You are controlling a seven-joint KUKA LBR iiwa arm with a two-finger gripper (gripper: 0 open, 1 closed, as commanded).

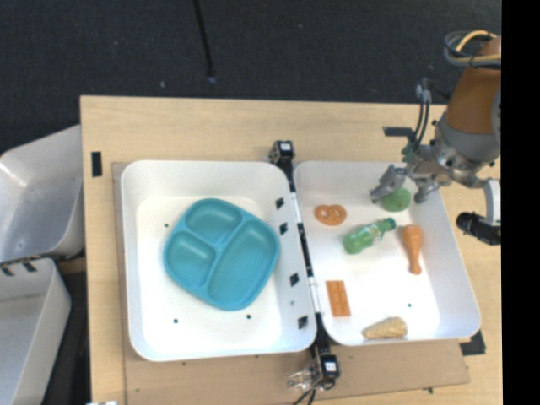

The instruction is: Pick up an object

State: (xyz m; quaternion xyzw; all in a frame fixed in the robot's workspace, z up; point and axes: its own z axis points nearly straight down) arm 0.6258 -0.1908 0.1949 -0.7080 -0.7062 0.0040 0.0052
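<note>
My gripper hangs over the far right part of the right bin, with the grey arm and its orange band rising behind it. Its fingers stand spread and open. A small round green object lies just below and between them, closer to the left finger; I cannot tell if they touch it. On the bin floor lie an orange ring-shaped piece, a green bottle, an orange carrot-like piece, an orange flat block and a tan wedge.
The left bin holds a blue divided plate. A ridge with black clips separates the two bins. White containers stand off the bench's left side.
</note>
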